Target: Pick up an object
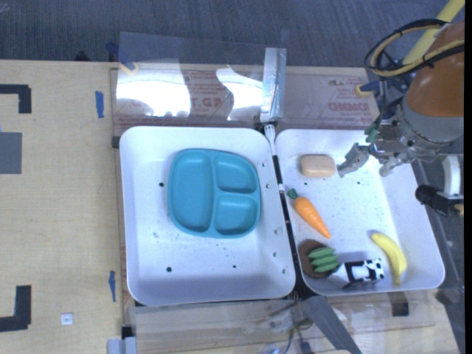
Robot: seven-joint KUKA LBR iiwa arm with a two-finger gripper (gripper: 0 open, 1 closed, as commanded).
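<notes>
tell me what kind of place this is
Probably a robot test bench in a lab: two white bins side by side, toy food such as a carrot and a banana, and a robot arm reaching in.

arm (435, 98): grey, orange band | cables (402, 46): black and yellow loops | tool (372, 159): grey metal

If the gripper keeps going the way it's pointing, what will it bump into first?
Probably the bread roll. The gripper points left across the right bin toward it, though height is hard to judge, so it might pass over.
</notes>
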